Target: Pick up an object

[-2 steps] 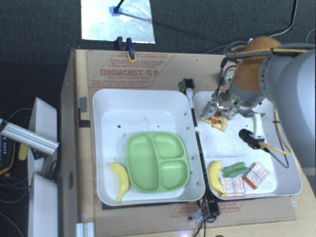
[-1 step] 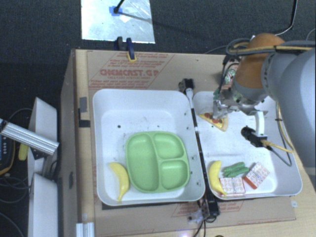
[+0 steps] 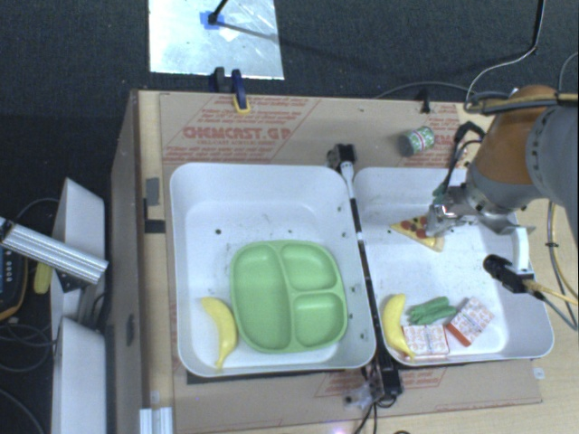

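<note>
My gripper (image 3: 441, 220) hangs low over the back of the right bin (image 3: 507, 283), right beside a pizza slice toy (image 3: 417, 231) that lies on the bin floor. The gripper's tip touches or nearly touches the slice's right end. Nearer the front of the same bin lie a banana (image 3: 393, 322), a green bean pod (image 3: 430, 311), and two small red-and-white packets (image 3: 425, 339) (image 3: 469, 321). The left bin (image 3: 194, 206) holds a green divided plate (image 3: 289, 295) and a second banana (image 3: 220, 330).
A small green-labelled can (image 3: 418, 139) lies on the cardboard behind the right bin. A black cable connector (image 3: 505, 274) hangs from the arm over the right bin's right side. The bins' shared wall (image 3: 357, 242) runs just left of the pizza slice.
</note>
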Available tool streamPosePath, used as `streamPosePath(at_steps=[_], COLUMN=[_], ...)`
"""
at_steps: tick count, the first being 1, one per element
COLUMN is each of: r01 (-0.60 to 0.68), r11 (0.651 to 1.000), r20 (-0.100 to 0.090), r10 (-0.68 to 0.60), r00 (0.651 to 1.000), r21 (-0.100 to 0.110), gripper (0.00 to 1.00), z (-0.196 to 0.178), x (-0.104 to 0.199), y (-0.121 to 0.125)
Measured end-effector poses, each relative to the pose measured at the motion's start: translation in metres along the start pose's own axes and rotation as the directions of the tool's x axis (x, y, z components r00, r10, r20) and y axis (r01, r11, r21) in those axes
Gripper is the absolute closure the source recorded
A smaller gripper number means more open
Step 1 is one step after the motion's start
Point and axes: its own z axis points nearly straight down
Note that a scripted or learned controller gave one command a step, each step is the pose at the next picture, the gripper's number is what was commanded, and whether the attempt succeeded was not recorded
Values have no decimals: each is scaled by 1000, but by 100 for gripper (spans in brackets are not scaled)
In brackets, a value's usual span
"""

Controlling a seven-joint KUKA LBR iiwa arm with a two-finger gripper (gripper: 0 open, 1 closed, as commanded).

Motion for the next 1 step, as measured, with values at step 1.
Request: streamPosePath(at_steps=[1], r01=[-1], r11=[1000], r20=[-1], r10=[1], r00=[1000], r21=[2], gripper=[100], z=[-95], x=[-42], y=[-31])
